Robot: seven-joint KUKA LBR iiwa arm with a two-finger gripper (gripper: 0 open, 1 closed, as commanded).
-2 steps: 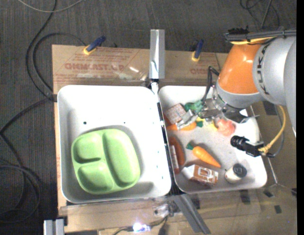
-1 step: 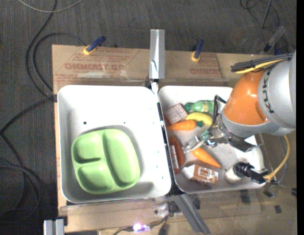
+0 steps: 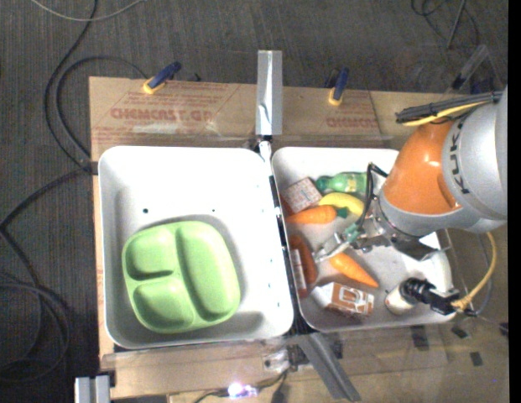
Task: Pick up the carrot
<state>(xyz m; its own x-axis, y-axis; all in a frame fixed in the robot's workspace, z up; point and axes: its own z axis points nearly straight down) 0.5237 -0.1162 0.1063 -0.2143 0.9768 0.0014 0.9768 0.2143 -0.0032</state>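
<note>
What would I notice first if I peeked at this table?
Probably the big grey and orange robot arm reaching in from the right over the right bin. Next, the bright green divided plate alone in the left bin. Two orange carrots lie among toy food below the arm's tool.

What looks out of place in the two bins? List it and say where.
Nothing is spilled or broken. The right white bin is crowded: two orange carrots, a yellow banana, a green bottle and small cartons lie jumbled at odd angles. The green divided plate sits alone in the left white bin.
</note>
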